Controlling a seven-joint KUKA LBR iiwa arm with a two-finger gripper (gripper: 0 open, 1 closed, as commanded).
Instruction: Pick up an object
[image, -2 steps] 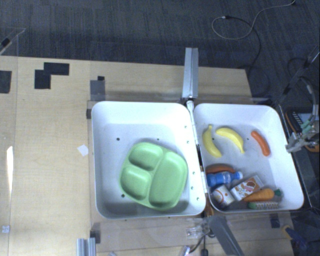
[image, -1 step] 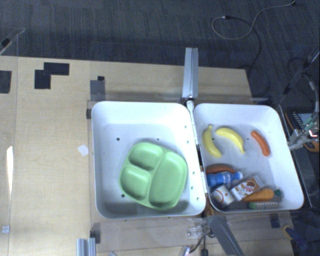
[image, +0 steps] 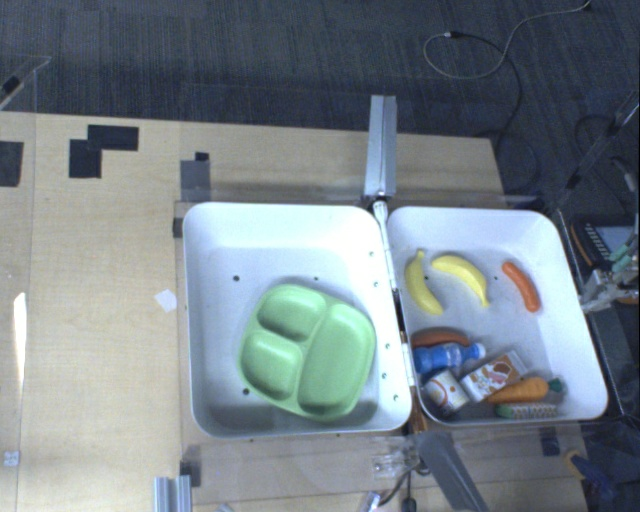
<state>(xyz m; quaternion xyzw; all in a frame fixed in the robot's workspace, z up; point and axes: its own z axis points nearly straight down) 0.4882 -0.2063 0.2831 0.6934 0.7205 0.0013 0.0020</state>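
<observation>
The pale wooden counter (image: 90, 330) carries black patches (image: 103, 148) near its far left corner. Beyond it lies dark carpeted floor (image: 250, 60), with a thin cable (image: 470, 50) looping across it.

The left bin (image: 215, 240) holds a green divided tray (image: 308, 350), lying flat toward the near side. A metal post (image: 381, 140) stands at the far end of the seam where the two bins meet.

The right bin (image: 560, 250) holds two bananas (image: 423, 285) (image: 462, 275) and a red sausage (image: 521, 286) in its far half. Crowded together along its near edge are a brown sausage (image: 440, 337), a blue bottle (image: 445, 357), a small can (image: 444, 392), a juice carton (image: 492, 377) and a carrot (image: 522, 390).

How far the claw is open, and whether it has hold of anything, cannot be told.
</observation>
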